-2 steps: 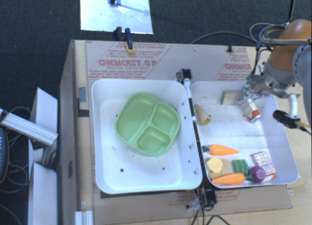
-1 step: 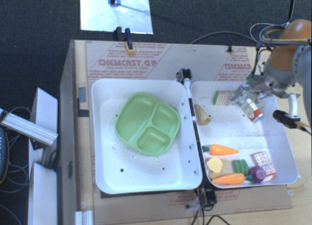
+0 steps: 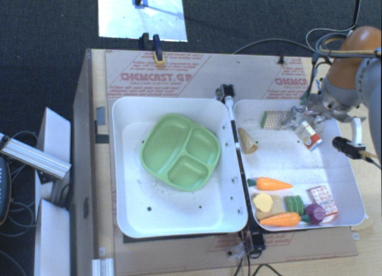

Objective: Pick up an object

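Grey gripper (image 3: 304, 119) hanging over right bin (image 3: 352, 194), fingers clamping orange-capped white bottle (image 3: 307, 135); grater (image 3: 272, 120) lying just beside, carrots (image 3: 273, 183), purple onion (image 3: 314, 213) crowding near edge.

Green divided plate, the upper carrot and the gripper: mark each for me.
green divided plate (image 3: 181, 151), camera view, centre ridge between compartments.
upper carrot (image 3: 273, 183), camera view, middle of the orange body.
gripper (image 3: 296, 117), camera view, at the fingertips above the right bin.
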Available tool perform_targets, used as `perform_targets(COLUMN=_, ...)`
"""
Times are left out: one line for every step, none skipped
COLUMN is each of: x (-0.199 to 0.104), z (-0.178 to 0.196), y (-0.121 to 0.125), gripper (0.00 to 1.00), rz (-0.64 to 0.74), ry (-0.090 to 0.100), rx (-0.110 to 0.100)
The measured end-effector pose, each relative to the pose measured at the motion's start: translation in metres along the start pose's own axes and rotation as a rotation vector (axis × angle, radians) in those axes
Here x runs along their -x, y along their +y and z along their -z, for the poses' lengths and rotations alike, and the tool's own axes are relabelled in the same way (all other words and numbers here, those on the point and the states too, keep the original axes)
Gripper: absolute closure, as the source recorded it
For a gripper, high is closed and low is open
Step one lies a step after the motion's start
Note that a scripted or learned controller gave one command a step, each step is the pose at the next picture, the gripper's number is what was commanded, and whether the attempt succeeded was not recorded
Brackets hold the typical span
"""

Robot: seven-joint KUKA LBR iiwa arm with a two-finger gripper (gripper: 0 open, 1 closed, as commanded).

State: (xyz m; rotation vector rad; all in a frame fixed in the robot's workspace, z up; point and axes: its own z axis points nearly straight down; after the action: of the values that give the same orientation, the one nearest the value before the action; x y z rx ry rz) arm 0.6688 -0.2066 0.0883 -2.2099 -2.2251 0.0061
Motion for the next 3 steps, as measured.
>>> perform_targets(x=0.0002, z=-0.0014, y=-0.0006, gripper=0.0, rz=0.0, ry=-0.001, rx=-0.001)
perform_targets(x=0.0001, z=-0.0015, y=-0.0006, gripper=0.0, rz=0.0, ry=-0.001, rx=-0.001)
perform_targets(x=0.0001, z=-0.0015, y=-0.0006, gripper=0.0, rz=0.0, ry=-0.001, rx=-0.001)
